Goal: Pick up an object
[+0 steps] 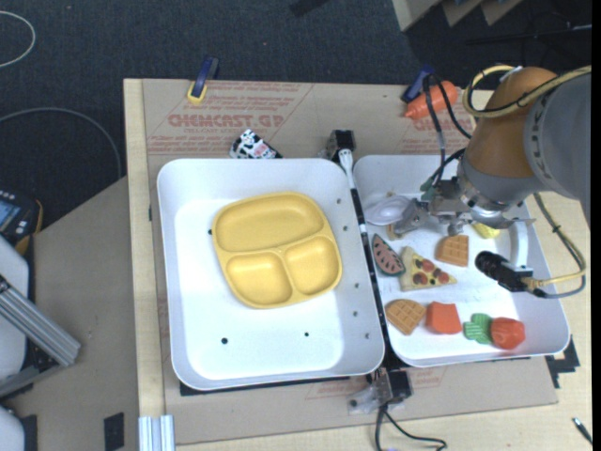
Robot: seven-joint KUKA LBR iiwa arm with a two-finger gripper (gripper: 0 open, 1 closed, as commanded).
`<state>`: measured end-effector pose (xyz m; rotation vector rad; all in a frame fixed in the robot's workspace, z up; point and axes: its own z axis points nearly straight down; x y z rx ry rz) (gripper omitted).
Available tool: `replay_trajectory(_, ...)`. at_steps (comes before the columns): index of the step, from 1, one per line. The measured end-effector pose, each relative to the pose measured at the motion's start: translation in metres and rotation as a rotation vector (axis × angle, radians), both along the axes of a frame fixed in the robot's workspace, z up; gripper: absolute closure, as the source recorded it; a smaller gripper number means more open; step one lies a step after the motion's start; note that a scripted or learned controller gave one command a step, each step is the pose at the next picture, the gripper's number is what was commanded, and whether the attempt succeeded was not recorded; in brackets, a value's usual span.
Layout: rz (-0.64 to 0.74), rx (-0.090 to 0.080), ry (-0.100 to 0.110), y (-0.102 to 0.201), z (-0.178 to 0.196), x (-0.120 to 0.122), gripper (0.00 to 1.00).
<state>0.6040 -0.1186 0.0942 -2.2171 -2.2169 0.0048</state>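
The end effector [427, 216] hangs low over the back of the right bin [545, 299], near a toy waffle [453, 250], a pizza slice [424, 271] and a watermelon slice [386, 254], and I cannot tell whether it is open or holding anything.

A yellow three-part plate [275, 248] lay flat in the middle of the left bin [188, 299]. The right bin [549, 313] held small toy foods. A watermelon slice [386, 254] lay by its left wall, with a pizza slice [424, 271] just to its right and a square waffle [453, 249] right of that. Along the near side ran a row: a round tan cookie [406, 315], an orange-red block [444, 318], a green piece [479, 327] and a tomato [508, 333], the last two touching. A pale spoon-like piece [383, 210] lay at the far left.
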Motion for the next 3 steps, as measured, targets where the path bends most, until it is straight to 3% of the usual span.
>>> replay_trajectory(1,0.000,-0.001,-0.009,0.000,-0.005,0.002,0.00)
replay_trajectory(2,0.000,0.000,-0.017,0.001,0.008,0.005,1.00)
replay_trajectory(3,0.001,-0.004,-0.013,0.006,0.053,0.001,1.00)
